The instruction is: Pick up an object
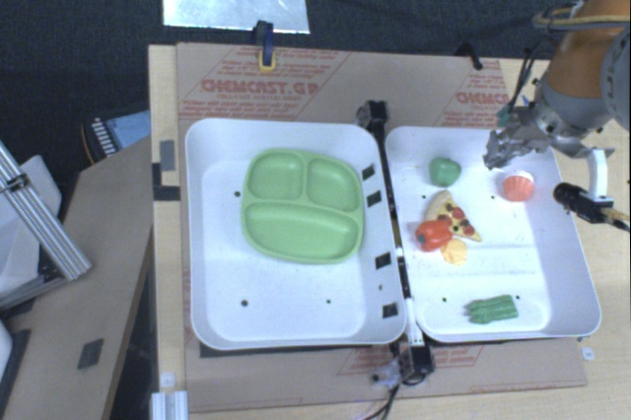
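Camera view: the gripper (505,149) hovers over the right bin (567,310), just beside the pink-and-white object (518,184); its grip state cannot be determined. Risk: an off-centre descent may nudge this rounded object aside, yielding an empty closure.

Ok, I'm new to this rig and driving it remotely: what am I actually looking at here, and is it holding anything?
You see one camera fixed above the bench, looking down at a slant. The grey arm with the orange band reaches in from the right; its gripper hangs over the right bin, near the far edge. Nothing shows between its tips, so do not count anything as held. The left bin holds a green divided plate. In the right bin lie toy foods: a small green piece, a pinkish-red piece beside the gripper, a pizza slice, a red tomato-like piece, a yellow bit and a long green vegetable.
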Tool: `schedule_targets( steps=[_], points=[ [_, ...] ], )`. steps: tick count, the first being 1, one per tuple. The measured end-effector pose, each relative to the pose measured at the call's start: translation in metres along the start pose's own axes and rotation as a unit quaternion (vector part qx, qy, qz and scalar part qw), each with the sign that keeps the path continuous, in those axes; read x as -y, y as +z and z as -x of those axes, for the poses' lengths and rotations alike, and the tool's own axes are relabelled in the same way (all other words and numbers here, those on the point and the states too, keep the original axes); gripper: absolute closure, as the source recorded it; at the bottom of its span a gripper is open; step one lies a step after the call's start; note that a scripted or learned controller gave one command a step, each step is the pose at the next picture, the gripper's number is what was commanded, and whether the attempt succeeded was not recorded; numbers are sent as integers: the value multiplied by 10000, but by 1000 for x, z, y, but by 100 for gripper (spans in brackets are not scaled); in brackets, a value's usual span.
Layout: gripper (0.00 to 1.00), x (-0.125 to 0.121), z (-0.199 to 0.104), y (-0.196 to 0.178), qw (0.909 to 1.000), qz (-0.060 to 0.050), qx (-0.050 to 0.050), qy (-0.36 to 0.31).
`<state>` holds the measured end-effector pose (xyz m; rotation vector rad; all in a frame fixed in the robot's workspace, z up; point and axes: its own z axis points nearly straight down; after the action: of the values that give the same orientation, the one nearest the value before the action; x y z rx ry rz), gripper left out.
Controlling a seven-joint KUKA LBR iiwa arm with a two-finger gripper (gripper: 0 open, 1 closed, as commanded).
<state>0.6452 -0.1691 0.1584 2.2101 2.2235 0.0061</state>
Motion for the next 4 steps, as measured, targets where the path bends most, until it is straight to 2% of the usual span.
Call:
schedule_targets(
  steps=[1,2,4],
  points=[
    [100,-5,2,-66,10000,11,4,2],
    [100,-6,2,-89,10000,-14,-5,1],
    [100,34,-87,-67,10000,-42,-18,-12]
  ],
)
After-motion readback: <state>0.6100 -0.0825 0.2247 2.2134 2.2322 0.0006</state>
